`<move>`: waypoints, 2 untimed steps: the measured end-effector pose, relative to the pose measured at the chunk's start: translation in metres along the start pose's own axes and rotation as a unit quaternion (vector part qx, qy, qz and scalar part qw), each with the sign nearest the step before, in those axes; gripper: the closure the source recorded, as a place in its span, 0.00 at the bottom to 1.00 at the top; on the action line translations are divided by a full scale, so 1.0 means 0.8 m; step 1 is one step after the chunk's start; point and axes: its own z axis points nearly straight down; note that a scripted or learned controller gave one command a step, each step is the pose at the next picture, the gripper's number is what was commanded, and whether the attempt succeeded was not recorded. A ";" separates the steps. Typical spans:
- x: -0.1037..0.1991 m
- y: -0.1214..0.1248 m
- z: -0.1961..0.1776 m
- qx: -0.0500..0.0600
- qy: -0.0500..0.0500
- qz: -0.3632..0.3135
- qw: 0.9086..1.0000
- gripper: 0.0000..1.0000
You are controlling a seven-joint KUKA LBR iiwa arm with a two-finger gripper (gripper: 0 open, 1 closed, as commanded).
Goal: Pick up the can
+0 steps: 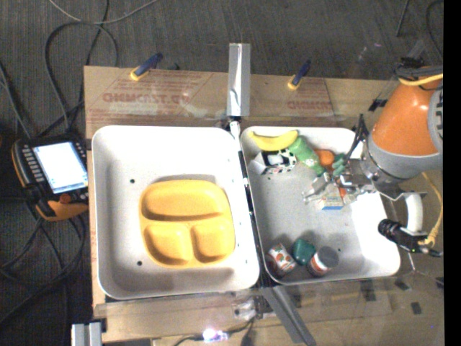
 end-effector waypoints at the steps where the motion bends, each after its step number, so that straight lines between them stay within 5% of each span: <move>1: 0.005 -0.043 0.134 -0.006 0.000 0.073 0.997 0.00; 2: 0.037 -0.046 0.133 -0.009 -0.003 0.141 0.990 0.00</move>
